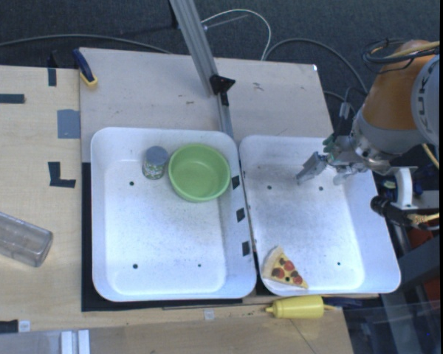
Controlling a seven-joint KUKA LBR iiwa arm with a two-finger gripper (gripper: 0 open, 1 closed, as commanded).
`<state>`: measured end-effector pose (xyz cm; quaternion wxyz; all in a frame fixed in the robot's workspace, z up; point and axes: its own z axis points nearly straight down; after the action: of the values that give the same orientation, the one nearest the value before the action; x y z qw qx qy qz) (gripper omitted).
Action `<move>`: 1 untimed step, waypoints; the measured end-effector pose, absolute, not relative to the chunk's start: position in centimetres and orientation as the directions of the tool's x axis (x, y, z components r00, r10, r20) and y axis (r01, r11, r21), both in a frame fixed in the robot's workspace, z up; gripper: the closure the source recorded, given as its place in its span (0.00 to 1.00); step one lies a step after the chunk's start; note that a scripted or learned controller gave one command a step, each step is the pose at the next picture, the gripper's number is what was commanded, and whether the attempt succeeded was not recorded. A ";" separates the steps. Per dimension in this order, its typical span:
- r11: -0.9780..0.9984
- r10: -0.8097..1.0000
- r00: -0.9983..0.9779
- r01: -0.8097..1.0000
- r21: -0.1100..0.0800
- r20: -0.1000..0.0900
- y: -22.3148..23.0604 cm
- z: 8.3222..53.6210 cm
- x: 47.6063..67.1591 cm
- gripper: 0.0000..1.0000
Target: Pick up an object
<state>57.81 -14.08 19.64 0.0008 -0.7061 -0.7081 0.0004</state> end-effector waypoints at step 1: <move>0.003 1.000 -0.003 1.000 -0.001 0.000 -14.1 19.6 57.8 0.00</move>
<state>57.81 -14.09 19.65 0.0006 -0.7062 -0.7080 0.0003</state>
